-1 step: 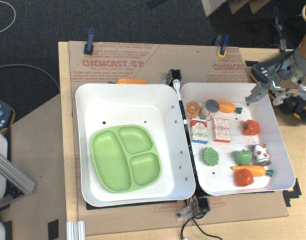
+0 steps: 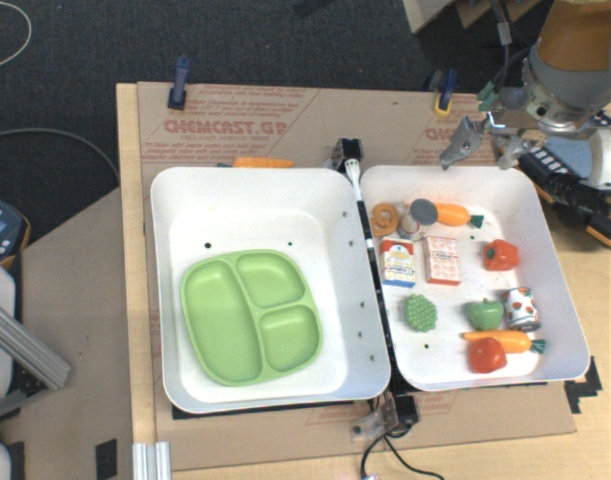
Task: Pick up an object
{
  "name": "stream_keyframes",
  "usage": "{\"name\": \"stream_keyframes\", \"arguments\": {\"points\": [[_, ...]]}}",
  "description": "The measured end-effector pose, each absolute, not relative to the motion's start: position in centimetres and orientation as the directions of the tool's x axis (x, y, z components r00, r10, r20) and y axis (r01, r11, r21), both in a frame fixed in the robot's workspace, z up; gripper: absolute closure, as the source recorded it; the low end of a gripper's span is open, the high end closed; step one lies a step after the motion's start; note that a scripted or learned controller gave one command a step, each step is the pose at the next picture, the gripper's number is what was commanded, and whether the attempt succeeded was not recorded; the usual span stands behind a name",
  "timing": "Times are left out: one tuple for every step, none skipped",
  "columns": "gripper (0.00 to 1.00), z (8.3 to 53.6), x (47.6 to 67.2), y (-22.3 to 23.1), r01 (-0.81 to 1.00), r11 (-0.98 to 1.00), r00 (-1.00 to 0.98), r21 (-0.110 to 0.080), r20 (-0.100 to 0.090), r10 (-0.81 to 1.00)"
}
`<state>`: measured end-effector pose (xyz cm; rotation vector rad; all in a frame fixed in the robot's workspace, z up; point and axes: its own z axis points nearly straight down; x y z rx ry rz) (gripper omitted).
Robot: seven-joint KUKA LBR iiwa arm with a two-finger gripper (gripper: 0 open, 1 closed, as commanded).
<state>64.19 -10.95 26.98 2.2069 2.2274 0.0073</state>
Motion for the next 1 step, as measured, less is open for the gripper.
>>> {"name": "stream_keyframes", "arguments": {"points": [[0.00, 25.70, 59.15, -2.78, 1.000, 0.008, -0.008, -0.005, 0.004, 1.000]]}}
